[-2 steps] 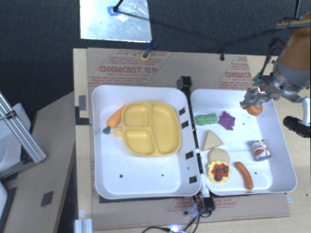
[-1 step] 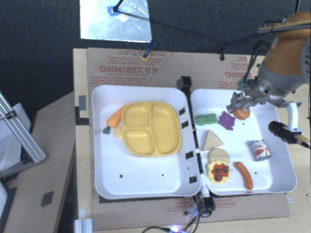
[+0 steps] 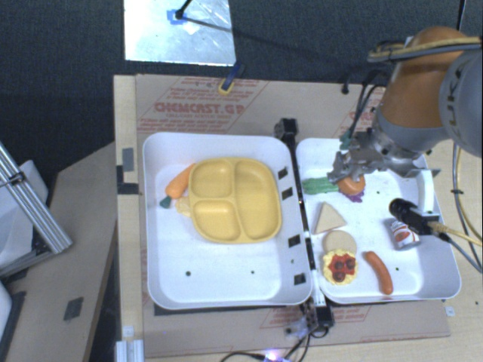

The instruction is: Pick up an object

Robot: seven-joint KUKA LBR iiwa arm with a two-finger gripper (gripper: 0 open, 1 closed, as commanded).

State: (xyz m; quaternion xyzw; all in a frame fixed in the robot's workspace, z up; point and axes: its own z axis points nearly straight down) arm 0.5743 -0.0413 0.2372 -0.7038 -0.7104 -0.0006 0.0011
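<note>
Yellow divided tray (image 3: 226,202) and carrot (image 3: 179,181) in left bin (image 3: 219,289), sausage (image 3: 379,271) in right bin (image 3: 423,281), fingers' (image 3: 349,173) state unclear.

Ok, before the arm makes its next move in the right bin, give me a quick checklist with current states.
1. Hand is over the right bin: ok.
2. Hand is at a target, the orange toy beside the green piece: ok.
3. Orange toy actually between the fingers: cannot tell.
4. Neighbours apart from the hand, namely the wedge, pizza and sausage: ok.
5. Can upright: not ok, it lies on its side.
6. Yellow tray and carrot sit in the left bin, out of the way: ok.
</note>
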